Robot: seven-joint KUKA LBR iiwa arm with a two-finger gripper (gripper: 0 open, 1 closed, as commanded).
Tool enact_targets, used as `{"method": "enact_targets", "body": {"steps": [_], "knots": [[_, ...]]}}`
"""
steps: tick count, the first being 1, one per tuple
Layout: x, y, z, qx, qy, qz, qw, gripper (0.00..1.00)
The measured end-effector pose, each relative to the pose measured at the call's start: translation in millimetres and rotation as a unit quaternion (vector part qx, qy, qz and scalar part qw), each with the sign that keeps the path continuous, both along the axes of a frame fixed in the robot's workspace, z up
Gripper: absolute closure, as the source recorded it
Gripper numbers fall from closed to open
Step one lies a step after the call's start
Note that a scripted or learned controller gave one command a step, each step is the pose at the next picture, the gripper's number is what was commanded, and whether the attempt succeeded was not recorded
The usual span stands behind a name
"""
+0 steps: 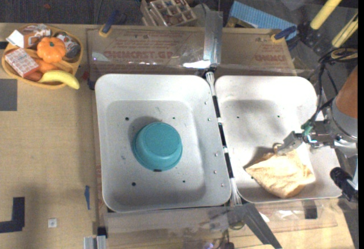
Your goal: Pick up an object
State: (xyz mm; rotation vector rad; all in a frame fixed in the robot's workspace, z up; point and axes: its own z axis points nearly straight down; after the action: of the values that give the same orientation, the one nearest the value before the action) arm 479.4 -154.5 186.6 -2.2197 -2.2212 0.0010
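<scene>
The gripper (286, 144) reaches in low from the right, over the right bin (250, 91), its tip at the upper edge of a tan crumpled cloth (281, 173) (whether it pinches the cloth, I cannot tell). The cloth lies in the bin's near right part, its long axis running left to right. A teal bowl (158, 145) sits upside down in the left bin (114, 94).

We see 2 smooth white plastic bins (114, 94), a matt teal plastic bowl (158, 145), a crumpled tan cloth (282, 173), the bare wooden bench (45, 145) and glossy film over cardboard (148, 52).
</scene>
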Motion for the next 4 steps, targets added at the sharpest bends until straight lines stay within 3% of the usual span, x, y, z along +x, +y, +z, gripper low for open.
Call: {"method": "enact_targets", "body": {"steps": [1, 2, 3, 4], "knots": [[39.8, 46.6, -97.9, -0.0017, -0.005, 0.082, 0.9966, 0.00], [40.5, 44.9, -87.0, -0.0012, -0.008, 0.079, 0.9968, 1.00], [40.5, 44.9, -87.0, -0.0012, -0.008, 0.080, 0.9968, 0.00], [53.5, 53.2, -98.2, -0.0014, -0.004, 0.076, 0.9971, 0.00]]}}
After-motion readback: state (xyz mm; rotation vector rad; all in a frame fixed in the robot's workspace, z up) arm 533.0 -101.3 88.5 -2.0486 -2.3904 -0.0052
